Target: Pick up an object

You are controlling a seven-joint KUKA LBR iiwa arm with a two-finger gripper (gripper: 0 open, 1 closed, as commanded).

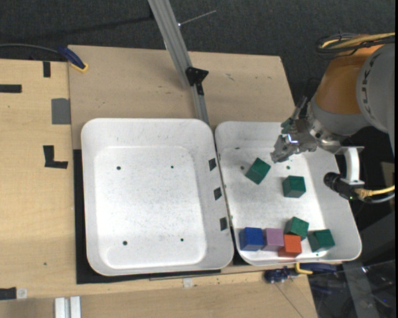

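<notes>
Pincer (pixel 282 152) over right bin (pixel 265 132), near green block (pixel 257 171); finger spread unclear, blurred.

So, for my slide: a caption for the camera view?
Tool poised over right bin beside a tilted green block.

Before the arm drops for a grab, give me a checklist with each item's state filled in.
1. Blocks lie in the right bin: ok.
2. Pincer is above that bin: ok.
3. Pincer is beside the tilted green block, not over it: not ok.
4. That block stands apart from the other green cube: ok.
5. Nothing between the pincer's tips: cannot tell.
6. Blue cube crowded against the pink one: not ok.
</notes>
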